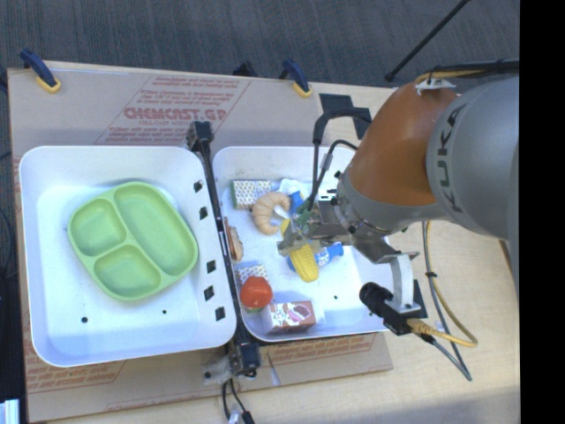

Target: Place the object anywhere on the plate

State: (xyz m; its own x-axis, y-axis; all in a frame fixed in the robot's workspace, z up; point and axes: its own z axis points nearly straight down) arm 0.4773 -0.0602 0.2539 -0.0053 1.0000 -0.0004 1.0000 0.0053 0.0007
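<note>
Camera view has the gripper [300,237] down in the right bin [353,321] right over the corn [305,261], can't tell if it's got it, and the green plate [132,237] in the left bin [53,325] is bare, so pretty much everything's left

Materials and finishes on the two-bin bench, seen from above.

Both bins, the left bin [40,237] and right bin [353,312], appear as smooth white plastic with a soft sheen. The plate [132,239] is matt pale-green plastic, moulded in three compartments. Beneath lies a brown cardboard sheet [172,104], matt, printed in red. The arm [441,162] shows a glossy orange band and satin grey casing. In the right bin: a glossy yellow plastic corn cob [304,261] at centre, a shiny red tomato [256,291] toward 8 o'clock, and a matt tan croissant [269,210] toward 11 o'clock.
</note>
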